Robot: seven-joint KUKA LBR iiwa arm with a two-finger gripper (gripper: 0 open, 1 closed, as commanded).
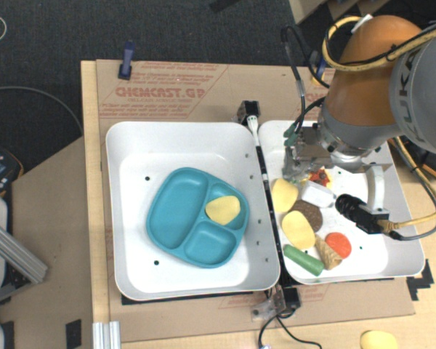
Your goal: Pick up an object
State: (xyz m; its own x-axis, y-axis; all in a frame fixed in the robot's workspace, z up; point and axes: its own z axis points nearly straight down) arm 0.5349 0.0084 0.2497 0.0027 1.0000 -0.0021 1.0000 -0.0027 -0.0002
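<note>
- Left of centre: left white bin (120,195), holding a blue divided plate (178,217) set at a slant.
- In the plate's right-hand compartment: a pale yellow piece (222,209).
- Right of centre: right white bin (401,259), side by side with the left one.
- From the upper right of the frame: grey arm (370,71) with an orange band, reaching over the right bin; gripper (298,164) low over that bin's upper left part.
- Just below the gripper: a yellow rounded piece (283,193), a white block (316,195) and a small red item (320,174).
- Lower in the same bin, clustered: brown lump (312,213), second yellow piece (298,230), green cylinder (303,260), orange-red piece (339,243), tan piece (325,256).
- Under both bins: brown cardboard (167,93) with red print.
</note>
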